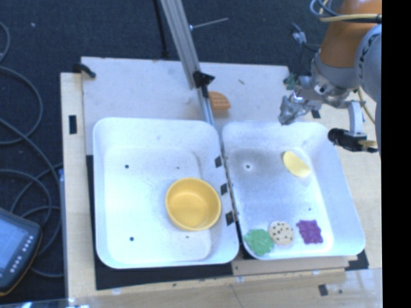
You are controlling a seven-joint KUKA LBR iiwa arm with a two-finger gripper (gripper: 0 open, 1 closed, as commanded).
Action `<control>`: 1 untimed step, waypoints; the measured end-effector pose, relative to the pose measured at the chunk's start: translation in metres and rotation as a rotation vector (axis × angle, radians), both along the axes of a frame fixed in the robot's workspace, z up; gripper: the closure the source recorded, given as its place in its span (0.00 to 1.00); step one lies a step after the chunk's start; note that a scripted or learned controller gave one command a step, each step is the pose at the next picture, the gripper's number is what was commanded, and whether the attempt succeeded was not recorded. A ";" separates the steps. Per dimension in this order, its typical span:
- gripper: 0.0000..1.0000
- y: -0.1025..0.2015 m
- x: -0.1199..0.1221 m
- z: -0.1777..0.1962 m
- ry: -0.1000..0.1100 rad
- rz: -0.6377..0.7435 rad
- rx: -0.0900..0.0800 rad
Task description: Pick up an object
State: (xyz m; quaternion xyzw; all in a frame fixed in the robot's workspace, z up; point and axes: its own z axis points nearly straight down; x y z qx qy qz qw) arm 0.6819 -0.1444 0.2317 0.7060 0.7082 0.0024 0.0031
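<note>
One arm (350, 37) hovering, gripper (290, 113) above right bin (334, 191) rim.

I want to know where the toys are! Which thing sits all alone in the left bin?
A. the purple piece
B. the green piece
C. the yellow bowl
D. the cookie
C: the yellow bowl rests by itself in the left bin, while the small pieces lie in the right bin.

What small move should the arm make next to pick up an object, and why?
Probably move the gripper toward the near side and lower it over the yellow piece. The gripper sits at the far rim of the right bin with nothing visibly between its fingers, and this piece lies closest to it, well apart from the other items.
</note>
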 end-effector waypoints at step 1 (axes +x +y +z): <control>1.00 -0.001 0.001 0.043 0.001 0.002 0.000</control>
